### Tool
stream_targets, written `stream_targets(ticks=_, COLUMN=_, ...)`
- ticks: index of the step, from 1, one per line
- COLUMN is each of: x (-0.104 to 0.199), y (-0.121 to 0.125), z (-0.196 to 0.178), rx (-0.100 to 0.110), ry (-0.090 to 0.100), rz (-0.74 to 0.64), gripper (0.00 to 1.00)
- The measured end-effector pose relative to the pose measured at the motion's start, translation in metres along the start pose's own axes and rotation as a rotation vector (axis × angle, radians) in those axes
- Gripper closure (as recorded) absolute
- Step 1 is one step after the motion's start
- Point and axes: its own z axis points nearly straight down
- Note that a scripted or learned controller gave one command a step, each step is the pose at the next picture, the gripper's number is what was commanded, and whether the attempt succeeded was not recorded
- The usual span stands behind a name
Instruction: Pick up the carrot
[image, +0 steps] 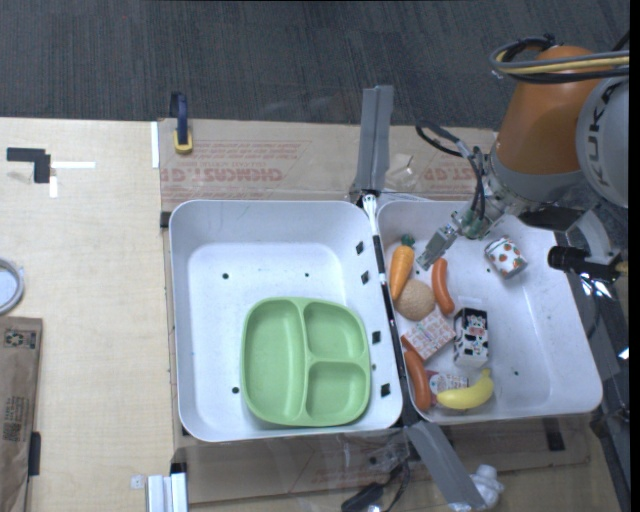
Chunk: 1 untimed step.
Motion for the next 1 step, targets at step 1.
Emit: stream_targets(ticks=1, x=-0.0475, y=0.0154, z=0.0614, rx=0.0, ry=0.0, rz=-0.038, gripper=0.0)
